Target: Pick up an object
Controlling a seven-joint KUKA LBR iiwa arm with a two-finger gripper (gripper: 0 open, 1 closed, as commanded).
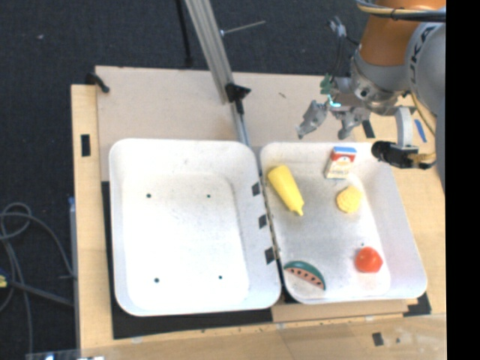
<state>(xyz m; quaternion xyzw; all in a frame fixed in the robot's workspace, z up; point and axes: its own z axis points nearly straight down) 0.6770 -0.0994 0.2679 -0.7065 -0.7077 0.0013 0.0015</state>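
Observation:
The right bin (397, 223) holds several items. A yellow banana-like piece (286, 188) lies near its left wall. A small white carton with a red and blue label (340, 163) stands near the back. A yellow round piece (348, 199) is just below the carton. A red tomato-like ball (368, 260) sits at the front right, and a watermelon slice (305, 274) lies at the front left. My gripper (328, 123) hangs open above the bin's back rim, up and left of the carton, with nothing between its fingers.
The left bin (127, 223) sits beside the right one, bare white with a few dark dots. A slanted metal rail (214, 43) rises behind the bins. A black fitting (397, 154) lies at the right bin's back right corner. Cables (30, 238) trail at the far left.

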